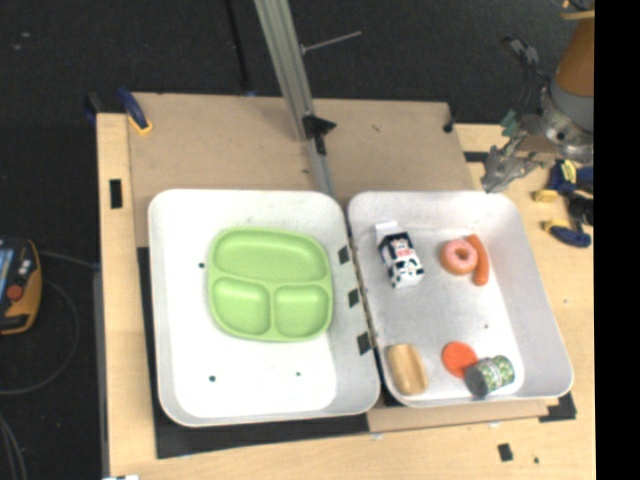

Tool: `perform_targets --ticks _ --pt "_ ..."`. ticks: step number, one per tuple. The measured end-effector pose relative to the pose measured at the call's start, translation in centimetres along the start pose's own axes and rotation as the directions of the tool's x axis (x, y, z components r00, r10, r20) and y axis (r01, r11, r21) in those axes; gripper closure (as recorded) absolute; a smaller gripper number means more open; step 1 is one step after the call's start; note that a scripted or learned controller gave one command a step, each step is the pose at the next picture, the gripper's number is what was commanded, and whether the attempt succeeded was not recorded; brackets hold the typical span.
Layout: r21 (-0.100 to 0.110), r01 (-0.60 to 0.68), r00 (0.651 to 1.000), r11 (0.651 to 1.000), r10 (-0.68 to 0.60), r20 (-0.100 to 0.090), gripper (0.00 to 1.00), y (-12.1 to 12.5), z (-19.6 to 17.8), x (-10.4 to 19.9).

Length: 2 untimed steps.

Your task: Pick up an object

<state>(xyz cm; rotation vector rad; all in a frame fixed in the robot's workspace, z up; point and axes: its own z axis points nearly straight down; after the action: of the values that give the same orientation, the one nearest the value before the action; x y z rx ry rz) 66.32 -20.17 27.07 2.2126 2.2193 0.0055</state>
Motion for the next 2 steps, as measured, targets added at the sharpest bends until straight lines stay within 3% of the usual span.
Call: perform_targets --ticks 2 --pt "0.008 0.003 1.0 1.0 -0.003 -0.004 1.0 -0.3 0.6 11.6"
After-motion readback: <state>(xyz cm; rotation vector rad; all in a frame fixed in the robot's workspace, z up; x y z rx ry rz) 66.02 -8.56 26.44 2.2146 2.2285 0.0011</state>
